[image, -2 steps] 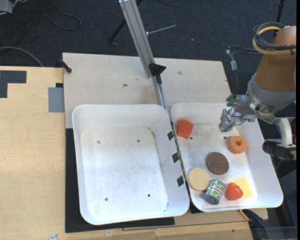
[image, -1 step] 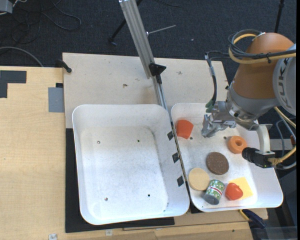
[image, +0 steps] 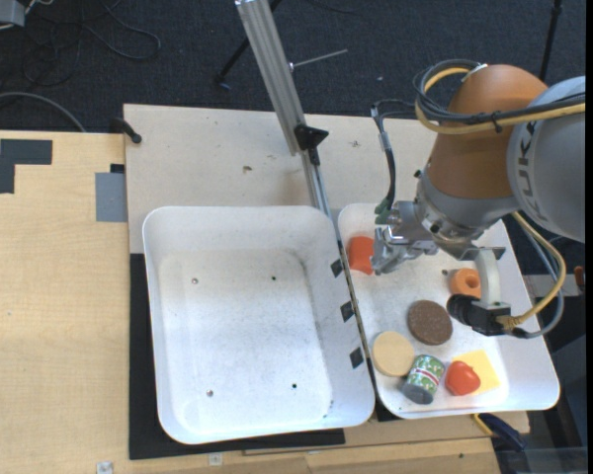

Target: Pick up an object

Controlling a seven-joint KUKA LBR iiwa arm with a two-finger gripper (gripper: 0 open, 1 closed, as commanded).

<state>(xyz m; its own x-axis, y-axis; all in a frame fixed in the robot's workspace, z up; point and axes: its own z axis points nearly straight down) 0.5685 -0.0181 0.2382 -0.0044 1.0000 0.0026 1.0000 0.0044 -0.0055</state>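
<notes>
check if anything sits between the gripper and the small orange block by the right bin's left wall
Nothing visible does. The gripper is right beside the small orange block at the left wall of the right white bin. The brown round disc, tan round disc and green can lie further down the bin, away from both.

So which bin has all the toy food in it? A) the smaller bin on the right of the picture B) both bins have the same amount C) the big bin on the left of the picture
A. The right bin holds the brown cookie, the tan cookie, the green can, the red tomato and the orange block, while the left bin shows just dark specks.
</notes>
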